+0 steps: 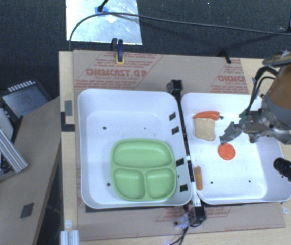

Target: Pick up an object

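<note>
Fixed above the bench (150,68), looking down at a slant on both bins. Set far enough back to take in the whole left bin (91,137), the whole right bin (247,182) beside it, the bench edge beyond them, and dark floor (23,29) past that edge. One view, nothing shared.

Grey arm reaches in from the right, gripper (230,133) angled low
</note>
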Motion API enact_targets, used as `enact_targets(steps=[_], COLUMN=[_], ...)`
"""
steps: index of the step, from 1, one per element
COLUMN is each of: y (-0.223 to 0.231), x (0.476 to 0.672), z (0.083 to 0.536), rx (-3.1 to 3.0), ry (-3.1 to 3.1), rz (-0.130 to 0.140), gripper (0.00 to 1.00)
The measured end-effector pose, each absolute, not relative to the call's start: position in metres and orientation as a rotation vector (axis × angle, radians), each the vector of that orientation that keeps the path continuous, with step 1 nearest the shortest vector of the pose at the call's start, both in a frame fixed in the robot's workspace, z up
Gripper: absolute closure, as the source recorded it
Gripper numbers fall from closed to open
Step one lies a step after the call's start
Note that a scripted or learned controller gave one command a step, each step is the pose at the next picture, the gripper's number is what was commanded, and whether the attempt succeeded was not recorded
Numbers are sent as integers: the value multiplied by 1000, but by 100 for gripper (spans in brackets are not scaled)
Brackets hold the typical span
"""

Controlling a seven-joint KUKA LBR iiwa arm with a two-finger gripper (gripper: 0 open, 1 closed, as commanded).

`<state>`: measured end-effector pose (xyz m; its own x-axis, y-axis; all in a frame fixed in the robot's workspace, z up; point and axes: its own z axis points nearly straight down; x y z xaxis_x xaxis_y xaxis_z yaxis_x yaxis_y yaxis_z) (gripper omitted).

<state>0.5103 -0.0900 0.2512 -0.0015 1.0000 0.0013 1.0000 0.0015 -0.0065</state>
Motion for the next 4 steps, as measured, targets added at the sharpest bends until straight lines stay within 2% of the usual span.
enact_targets(steps=[1, 2, 4], y=[-90, -80, -90], x=[512, 513, 529], z=[255, 199, 89], rx=[-2219, -2217, -2218], ry=[-2226, -2222, -2221], rz=[-3, 2, 2], gripper=[0, 0, 0])
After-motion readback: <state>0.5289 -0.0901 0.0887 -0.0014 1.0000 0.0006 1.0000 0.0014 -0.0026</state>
